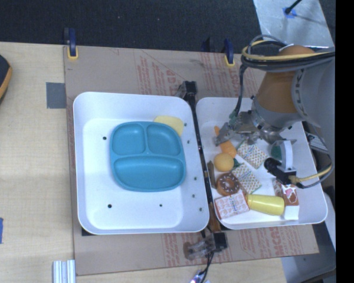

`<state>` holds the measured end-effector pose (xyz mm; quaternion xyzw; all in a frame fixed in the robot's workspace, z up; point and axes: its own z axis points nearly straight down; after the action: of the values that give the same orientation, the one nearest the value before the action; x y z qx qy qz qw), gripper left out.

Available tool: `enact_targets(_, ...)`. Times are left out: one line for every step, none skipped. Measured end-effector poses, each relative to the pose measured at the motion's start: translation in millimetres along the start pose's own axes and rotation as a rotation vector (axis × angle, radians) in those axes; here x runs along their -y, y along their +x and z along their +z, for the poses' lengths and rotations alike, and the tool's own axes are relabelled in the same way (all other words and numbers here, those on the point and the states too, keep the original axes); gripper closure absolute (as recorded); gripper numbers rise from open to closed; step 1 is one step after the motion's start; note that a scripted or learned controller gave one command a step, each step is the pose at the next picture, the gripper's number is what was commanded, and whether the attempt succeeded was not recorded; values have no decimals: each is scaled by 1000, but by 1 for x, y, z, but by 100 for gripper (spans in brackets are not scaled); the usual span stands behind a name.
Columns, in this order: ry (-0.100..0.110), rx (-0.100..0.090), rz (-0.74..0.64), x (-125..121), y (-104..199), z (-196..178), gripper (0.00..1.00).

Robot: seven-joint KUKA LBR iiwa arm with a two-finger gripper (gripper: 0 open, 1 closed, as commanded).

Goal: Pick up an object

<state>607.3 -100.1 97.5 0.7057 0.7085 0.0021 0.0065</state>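
Grey gripper (236, 131) hangs low in the right bin (318, 208) above an orange ball (223, 163); jaw state cannot be told

Small mixed toy foods (248, 181), piled in right bin (203, 108)

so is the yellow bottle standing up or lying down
Lying down. The yellow bottle rests on its side along the front of the right bin, its long body running left to right, beside the doughnut.
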Motion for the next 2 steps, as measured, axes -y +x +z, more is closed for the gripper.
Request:
enact_targets(6, 0, 0, -3, 1, 1, 0)
enact_targets(7, -1, -1, -7, 1, 1, 0)
